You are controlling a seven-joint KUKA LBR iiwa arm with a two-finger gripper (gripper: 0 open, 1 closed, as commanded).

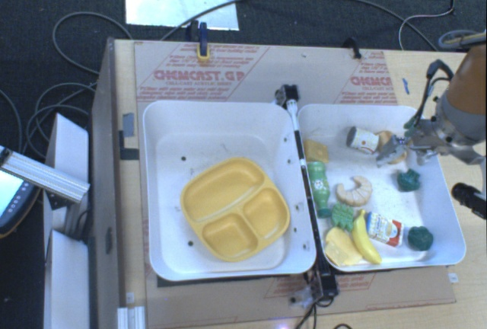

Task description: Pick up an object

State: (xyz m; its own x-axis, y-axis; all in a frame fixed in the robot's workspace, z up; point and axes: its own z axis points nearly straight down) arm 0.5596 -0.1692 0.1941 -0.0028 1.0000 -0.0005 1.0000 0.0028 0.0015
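The right bin (449, 232) holds several toy foods. There is a white and tan can (364, 139) lying on its side, a croissant (354, 190), a green bottle (318, 187), a banana (366, 241), and a white and red carton (383, 229). Two dark green broccoli pieces (409, 180) (419, 237) lie toward the right wall. My gripper (397, 150) hangs low over the back of this bin, just right of the can and above the upper broccoli. A small tan piece (390, 145) shows at its tip, and I cannot make out whether it is gripped.
The left bin (171, 137) holds a yellow divided plate (234, 207). A yellow wedge (316, 151) and yellow slice (340, 248) lie by the divider, with a leafy green piece (342, 216) between them. Cables run behind the bench.
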